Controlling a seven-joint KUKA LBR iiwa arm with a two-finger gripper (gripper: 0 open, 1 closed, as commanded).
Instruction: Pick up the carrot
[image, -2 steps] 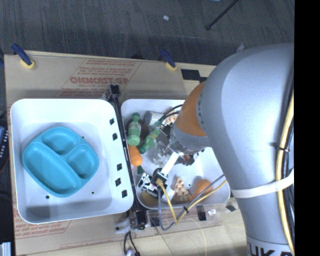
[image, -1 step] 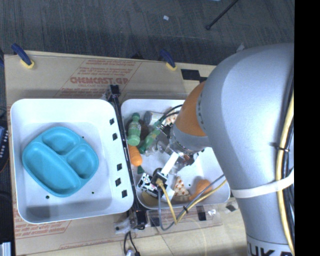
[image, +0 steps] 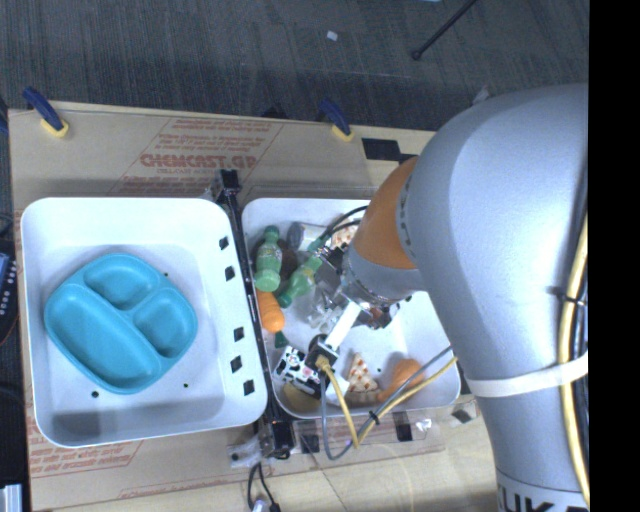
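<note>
A blue divided plate (image: 120, 320) is laid in the left bin (image: 120, 225). A green bottle (image: 268, 258) is seen near the left wall of the right bin (image: 428, 318), and a pizza slice (image: 360, 372) toward its front edge.

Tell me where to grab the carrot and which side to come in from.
Grip the carrot across its middle, coming down from above and leaning in from the bin's centre. It lies close along the bin wall that faces the other bin, with a green bottle crowding its far end, so those sides look tight; the centre side seems freer.
</note>
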